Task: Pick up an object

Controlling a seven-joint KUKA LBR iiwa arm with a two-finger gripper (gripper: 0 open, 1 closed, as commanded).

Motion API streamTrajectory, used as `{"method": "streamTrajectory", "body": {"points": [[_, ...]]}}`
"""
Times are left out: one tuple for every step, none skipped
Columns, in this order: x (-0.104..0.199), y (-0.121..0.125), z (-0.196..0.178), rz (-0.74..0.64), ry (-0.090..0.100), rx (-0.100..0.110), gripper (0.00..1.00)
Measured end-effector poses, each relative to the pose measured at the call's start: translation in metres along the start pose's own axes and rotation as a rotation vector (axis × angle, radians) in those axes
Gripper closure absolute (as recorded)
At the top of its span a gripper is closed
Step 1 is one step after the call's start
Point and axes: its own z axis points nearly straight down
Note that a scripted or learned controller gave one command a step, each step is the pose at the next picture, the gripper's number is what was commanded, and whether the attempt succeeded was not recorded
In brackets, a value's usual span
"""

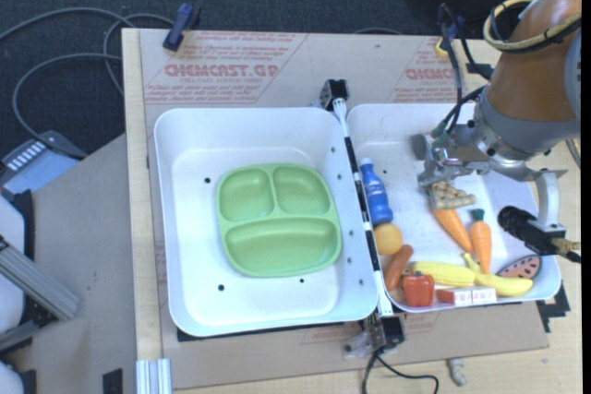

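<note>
The pincer hangs low in the right bin, directly above a tan ridged toy; whether it is apart or together cannot be told. Just below lie two carrots, then a corn cob, a red pepper and a watermelon slice. A blue bottle lies along the divider. The left bin holds a green divided plate.

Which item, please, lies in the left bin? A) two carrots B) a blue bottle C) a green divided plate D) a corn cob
C: the green plate lies alone in the left bin, while the bottle, carrots and corn lie in the right bin.
</note>
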Motion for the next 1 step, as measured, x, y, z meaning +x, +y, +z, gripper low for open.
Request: {"method": "streamTrajectory", "body": {"points": [[-0.0135,0.0387,0.0442,0.0,0.0,-0.003,1.0]]}}
